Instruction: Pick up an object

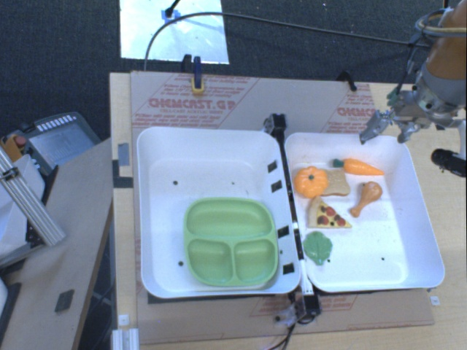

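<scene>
Right now your gripper [388, 127] hangs spread and holding nothing above the right bin's [419, 195] far edge — nothing picked yet. Nearest below lies the carrot [361, 168]; beyond it — drumstick [365, 197], pumpkin [311, 181], pizza slice [327, 216].

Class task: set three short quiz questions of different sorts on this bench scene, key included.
1. True or false: the green divided tray lies in the left bin.
2. Which toy touches the bread slice? A carrot B pumpkin C drumstick
3. Fill in: the gripper hangs above the right bin's ____ rim.

Key: 1 true; 2 B; 3 far.
</scene>
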Robot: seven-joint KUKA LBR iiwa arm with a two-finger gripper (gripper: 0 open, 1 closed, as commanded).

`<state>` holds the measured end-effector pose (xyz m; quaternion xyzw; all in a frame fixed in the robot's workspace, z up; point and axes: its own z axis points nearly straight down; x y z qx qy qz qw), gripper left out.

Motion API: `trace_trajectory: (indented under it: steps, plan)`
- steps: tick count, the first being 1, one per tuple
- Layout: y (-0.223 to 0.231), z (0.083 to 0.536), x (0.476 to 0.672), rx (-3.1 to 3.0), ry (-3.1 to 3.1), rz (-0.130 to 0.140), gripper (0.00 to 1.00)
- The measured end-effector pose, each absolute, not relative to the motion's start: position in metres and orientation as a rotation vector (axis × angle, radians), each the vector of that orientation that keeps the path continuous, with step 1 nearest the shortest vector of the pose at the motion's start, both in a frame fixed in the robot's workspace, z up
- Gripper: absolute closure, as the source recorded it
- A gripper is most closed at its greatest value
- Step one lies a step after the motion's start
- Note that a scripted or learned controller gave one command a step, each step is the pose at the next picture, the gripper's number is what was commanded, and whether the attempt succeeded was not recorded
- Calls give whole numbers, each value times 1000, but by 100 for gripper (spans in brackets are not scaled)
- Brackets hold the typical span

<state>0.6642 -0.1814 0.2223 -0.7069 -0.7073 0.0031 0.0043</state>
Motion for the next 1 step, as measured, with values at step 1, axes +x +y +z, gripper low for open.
trace_trajectory:
  steps: [1]
  plan:
    - [-181,232,667,-2219,-2227,-2,0]
